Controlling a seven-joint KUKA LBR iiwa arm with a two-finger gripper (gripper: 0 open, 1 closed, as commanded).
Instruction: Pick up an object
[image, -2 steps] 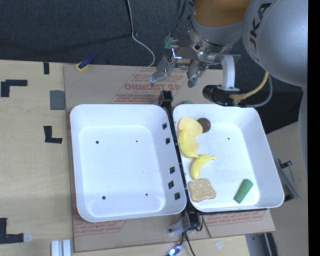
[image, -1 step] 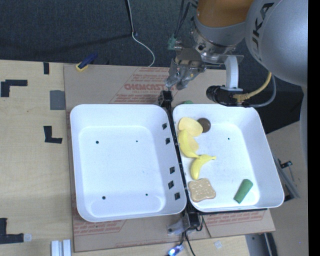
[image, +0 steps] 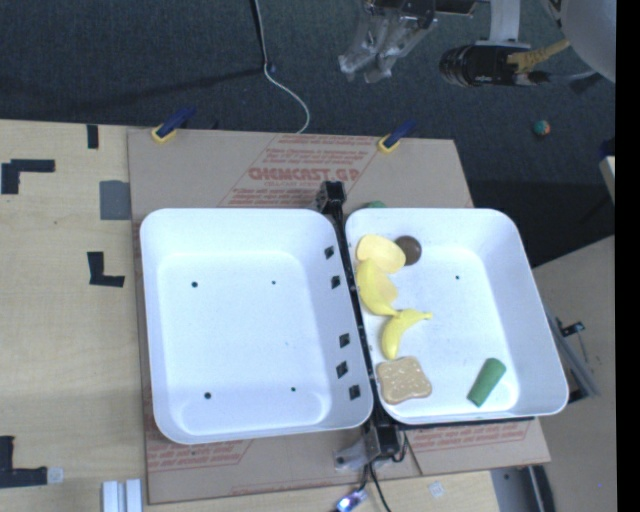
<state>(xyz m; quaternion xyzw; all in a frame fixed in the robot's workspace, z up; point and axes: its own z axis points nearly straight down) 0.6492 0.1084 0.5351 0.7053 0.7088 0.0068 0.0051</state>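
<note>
The right bin holds several objects. A yellow banana lies near its left wall, with a larger yellow piece just behind it. A small brown round item sits beside that piece at the back. A tan slice of toast lies at the front left and a green cylinder at the front right. My gripper hangs blurred at the top of the view, well beyond the bins' far edge and apart from every object.
The left bin stands beside the right one, joined by a black divider. Both rest on a cardboard sheet clamped at its far corners. A white cable runs over the dark floor behind.
</note>
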